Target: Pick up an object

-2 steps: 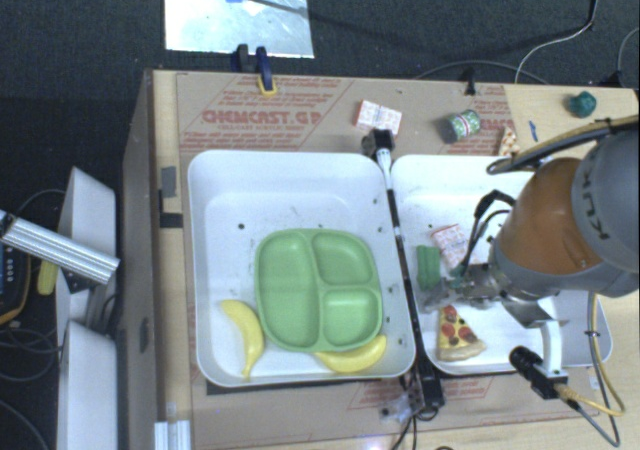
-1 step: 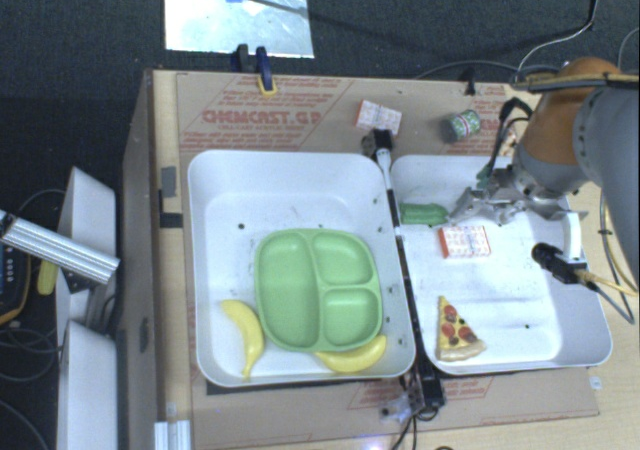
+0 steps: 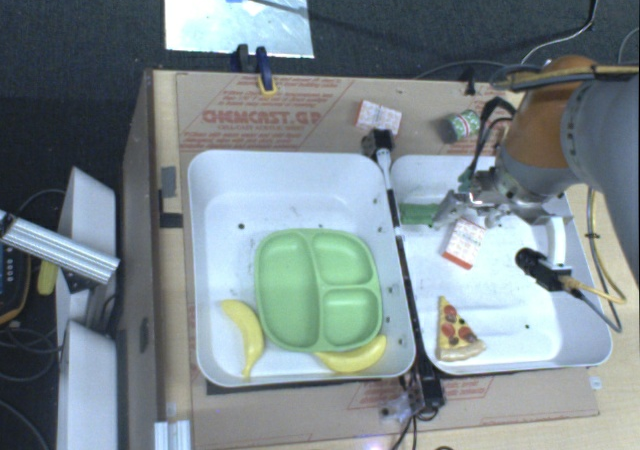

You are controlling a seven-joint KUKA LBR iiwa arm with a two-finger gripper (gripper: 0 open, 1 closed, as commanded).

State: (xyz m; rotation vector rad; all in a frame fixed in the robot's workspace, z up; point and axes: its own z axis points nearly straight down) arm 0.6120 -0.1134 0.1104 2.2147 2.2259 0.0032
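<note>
The right bin [image 3: 575, 338] holds a small white and red carton [image 3: 462, 243], a pizza slice toy [image 3: 456, 330] near its front left corner, and a flat green piece [image 3: 418, 211] against its left wall. My gripper [image 3: 471, 202] hangs low over the back left part of this bin. It sits just above the carton and right of the green piece. I see nothing held in it. The grey arm with its orange band [image 3: 540, 128] comes in from the right.
The left bin [image 3: 215, 198] holds a green divided plate [image 3: 318, 288] with a yellow banana [image 3: 245, 334] at its front left and another [image 3: 355, 355] at its front edge. On the cardboard behind the bins lie a small white packet [image 3: 379, 117] and a green can [image 3: 463, 124].
</note>
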